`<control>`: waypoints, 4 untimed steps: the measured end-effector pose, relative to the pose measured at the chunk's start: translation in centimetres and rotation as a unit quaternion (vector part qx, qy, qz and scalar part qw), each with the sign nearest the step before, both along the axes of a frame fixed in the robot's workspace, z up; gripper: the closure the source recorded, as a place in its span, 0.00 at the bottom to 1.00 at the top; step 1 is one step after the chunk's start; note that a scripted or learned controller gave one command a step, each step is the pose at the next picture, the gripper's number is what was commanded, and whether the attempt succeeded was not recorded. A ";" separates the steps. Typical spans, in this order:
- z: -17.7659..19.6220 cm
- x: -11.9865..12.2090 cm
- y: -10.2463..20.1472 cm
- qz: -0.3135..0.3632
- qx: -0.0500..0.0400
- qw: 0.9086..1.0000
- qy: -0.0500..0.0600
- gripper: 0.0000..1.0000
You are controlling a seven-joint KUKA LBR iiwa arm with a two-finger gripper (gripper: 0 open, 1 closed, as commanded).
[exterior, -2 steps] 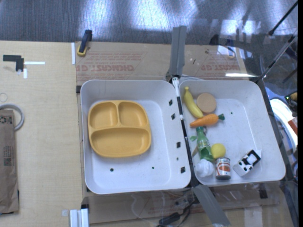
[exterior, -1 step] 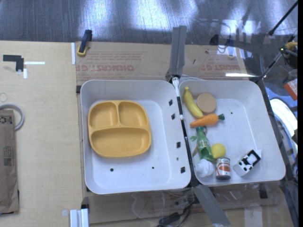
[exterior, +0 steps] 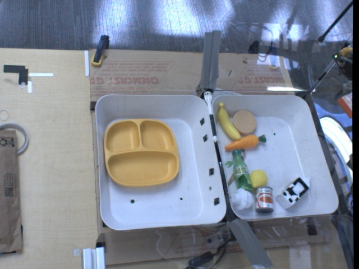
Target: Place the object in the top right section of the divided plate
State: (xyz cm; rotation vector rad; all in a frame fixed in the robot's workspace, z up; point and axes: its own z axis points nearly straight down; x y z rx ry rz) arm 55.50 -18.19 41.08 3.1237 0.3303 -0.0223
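A yellow divided plate (exterior: 142,152) lies in the left bin (exterior: 151,212); its two small sections are at the top, its large one at the bottom, and all three hold nothing. The right bin (exterior: 297,150) holds the loose objects: a banana (exterior: 226,122), a round tan disc (exterior: 244,121), a carrot (exterior: 244,143), a green bottle (exterior: 241,171), a lemon (exterior: 258,178), a white garlic-like lump (exterior: 243,199), a small can (exterior: 264,199) and a black-and-white carton (exterior: 294,192).
A grey divider bar (exterior: 211,60) runs between the bins at the back. Cardboard (exterior: 151,72) lies behind the bins. A yellow-and-black tool (exterior: 100,50) rests at the back left. A brown paper bag (exterior: 8,189) sits on the wooden bench at far left.
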 end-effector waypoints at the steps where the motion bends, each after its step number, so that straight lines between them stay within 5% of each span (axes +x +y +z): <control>1: 2.9 0.9 -4.0 -0.005 0.001 1.000 -0.004 1.00; 2: 3.5 1.0 -3.9 -0.002 0.001 1.000 0.000 1.00; 3: 2.9 9.3 -4.0 -0.003 0.001 1.000 -0.004 1.00; 4: 2.9 3.1 -4.0 -0.005 0.001 1.000 -0.004 1.00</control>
